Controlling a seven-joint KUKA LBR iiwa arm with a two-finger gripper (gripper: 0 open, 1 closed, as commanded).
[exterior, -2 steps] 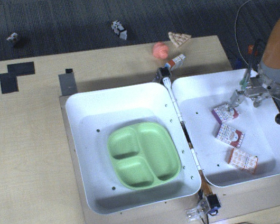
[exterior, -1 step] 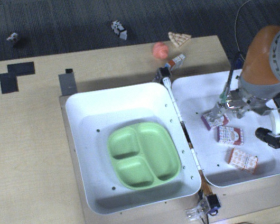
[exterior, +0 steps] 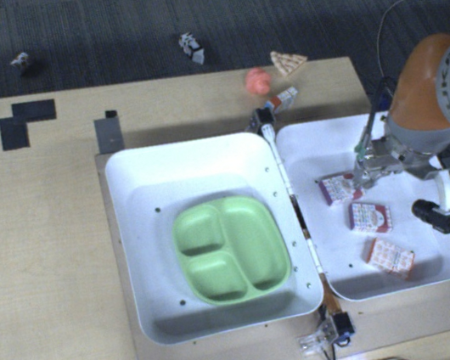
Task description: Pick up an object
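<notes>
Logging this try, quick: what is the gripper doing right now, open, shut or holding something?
Gripper: down in the right bin at the top packet; state cannot be told.

A pale green divided tray (exterior: 230, 248) sits in the white left bin (exterior: 148, 257). Three small packets, red and white with printed patterning (exterior: 369, 217), lie in the white right bin (exterior: 315, 150). The surface (exterior: 44, 276) is light tan wood with black patches. A salmon-pink ball (exterior: 258, 81) sits by its far edge.
</notes>
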